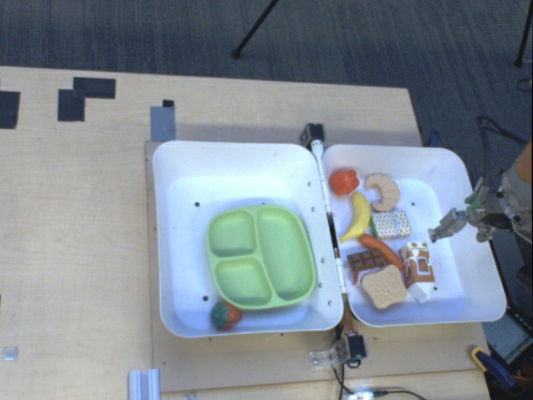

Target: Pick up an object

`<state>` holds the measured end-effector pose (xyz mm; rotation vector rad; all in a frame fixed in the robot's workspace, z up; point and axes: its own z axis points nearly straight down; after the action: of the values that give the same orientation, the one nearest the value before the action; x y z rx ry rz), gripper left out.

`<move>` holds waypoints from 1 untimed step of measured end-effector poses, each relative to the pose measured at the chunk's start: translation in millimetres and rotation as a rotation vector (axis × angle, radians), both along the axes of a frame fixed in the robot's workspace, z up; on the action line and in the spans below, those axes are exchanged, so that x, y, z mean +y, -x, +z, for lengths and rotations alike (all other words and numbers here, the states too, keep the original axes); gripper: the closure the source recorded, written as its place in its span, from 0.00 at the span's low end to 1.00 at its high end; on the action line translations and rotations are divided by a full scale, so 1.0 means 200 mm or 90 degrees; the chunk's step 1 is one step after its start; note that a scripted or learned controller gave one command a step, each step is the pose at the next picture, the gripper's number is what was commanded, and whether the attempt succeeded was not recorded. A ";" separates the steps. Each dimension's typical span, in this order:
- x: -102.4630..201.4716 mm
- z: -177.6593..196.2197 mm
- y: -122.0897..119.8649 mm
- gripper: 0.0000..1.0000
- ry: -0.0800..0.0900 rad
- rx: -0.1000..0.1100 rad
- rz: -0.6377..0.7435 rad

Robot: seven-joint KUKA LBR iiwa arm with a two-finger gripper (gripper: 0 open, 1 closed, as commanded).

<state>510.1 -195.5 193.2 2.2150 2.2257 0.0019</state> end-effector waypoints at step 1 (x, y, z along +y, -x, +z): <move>0.24 -0.44 0.10 0.00 0.001 -0.006 -0.001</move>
<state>490.0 -148.2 105.8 2.2109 2.2188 0.0092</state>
